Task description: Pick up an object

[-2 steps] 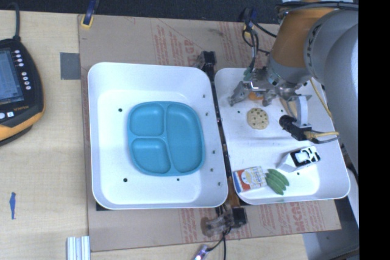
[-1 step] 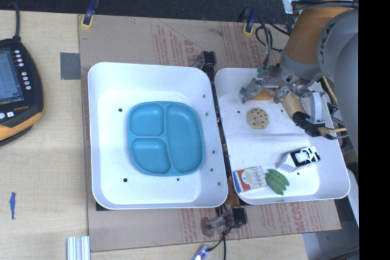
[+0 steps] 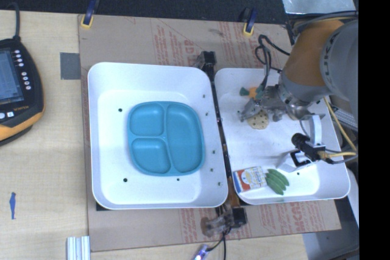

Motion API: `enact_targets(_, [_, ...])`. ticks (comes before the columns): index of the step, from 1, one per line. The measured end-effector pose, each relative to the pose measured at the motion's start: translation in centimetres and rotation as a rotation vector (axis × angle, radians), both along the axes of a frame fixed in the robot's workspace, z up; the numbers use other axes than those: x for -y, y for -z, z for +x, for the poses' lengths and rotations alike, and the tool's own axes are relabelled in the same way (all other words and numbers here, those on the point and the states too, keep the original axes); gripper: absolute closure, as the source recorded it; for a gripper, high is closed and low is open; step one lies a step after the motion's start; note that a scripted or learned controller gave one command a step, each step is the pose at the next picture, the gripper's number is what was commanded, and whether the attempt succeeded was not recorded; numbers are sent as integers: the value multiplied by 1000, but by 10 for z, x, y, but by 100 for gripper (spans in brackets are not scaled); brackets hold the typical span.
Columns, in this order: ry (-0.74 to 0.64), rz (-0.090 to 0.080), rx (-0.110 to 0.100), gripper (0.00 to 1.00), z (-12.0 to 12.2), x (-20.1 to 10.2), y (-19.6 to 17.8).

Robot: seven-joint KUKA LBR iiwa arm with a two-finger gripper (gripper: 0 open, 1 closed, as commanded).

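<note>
Gripper [image 3: 255,110] beside cookie [image 3: 259,121], mid-bin.

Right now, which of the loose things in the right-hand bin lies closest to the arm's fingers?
The round tan cookie-like piece, right beside the gripper. The green item and small carton lie at the bin's front edge.

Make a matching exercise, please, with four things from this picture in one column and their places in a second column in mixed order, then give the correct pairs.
Things:
1. blue divided plate
2. green object
3. round cookie-like piece
4. orange and black handheld pendant

Places:
A. on the bench, left of both bins
B. near corner of the right bin, beside a small card
C. middle of the left bin
D. far part of the right bin, just below the gripper

Pairs: 1-C, 2-B, 3-D, 4-A
</note>
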State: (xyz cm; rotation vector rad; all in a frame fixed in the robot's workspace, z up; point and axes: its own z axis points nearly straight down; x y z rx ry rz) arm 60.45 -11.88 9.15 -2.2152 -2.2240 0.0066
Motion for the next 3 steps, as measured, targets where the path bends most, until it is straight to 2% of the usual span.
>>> enact_targets(1, [1, 1, 2, 0, 52, 5, 0])
enact_targets(2, [-1, 0, 0, 0, 10, -20, 0])
enact_targets(3, [1, 2, -4, 0, 51, -11, 0])
